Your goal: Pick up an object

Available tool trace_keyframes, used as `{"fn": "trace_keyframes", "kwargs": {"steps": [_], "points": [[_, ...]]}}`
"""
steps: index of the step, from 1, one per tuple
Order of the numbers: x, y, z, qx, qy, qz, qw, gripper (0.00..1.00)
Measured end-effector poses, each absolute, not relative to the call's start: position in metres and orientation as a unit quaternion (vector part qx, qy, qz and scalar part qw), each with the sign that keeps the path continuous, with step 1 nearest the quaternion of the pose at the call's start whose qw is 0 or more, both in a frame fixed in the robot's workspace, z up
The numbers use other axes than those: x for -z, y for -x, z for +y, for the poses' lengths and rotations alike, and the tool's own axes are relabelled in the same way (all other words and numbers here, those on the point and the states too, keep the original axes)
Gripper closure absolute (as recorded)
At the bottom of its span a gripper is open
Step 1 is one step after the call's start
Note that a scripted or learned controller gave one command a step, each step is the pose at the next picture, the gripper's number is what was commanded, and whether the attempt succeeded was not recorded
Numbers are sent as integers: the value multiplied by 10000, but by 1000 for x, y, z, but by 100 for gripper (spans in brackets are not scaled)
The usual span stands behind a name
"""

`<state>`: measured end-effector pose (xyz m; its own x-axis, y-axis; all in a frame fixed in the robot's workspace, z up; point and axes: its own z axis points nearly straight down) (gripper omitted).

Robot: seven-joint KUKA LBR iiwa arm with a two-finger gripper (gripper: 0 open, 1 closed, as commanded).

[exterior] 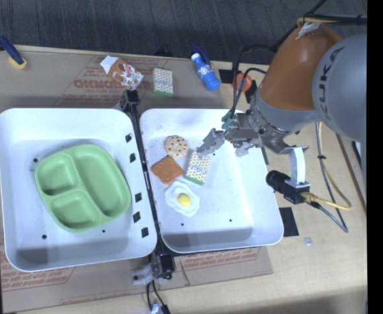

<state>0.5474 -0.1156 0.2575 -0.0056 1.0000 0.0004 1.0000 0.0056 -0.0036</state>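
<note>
On the bench we see two white bins side by side: the left bin [8,195] holds a green divided plate [82,186], and the right bin [256,201] holds four small things grouped in its left half. These are a round cookie [175,145], an orange-brown slab [167,169] just below it, a patterned packet [199,167] to the right of the slab, and a toy fried egg [182,200] nearest the front wall. The cookie and slab look to be touching; the packet lies tilted, its upper end near the cookie, and the egg sits just below slab and packet. The arm [309,70] reaches in from the right, its orange band above the wrist, and its gripper [211,142] hangs over the right bin, right above the packet's upper end and beside the cookie. We cannot tell whether the jaws are parted or closed, and we see nothing clearly between them. Behind the bins, on the cardboard, lie a crumpled wrapper [121,72], a small box [162,81] and a blue bottle [206,71] on its side. A blue clip [12,52] sits at the far left corner.
</note>
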Motion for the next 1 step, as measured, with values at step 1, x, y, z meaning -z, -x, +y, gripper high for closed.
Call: {"fn": "trace_keyframes", "kwargs": {"steps": [1], "points": [[-93, -513, -140, -2, 7047, -7095, 13, 0]]}}
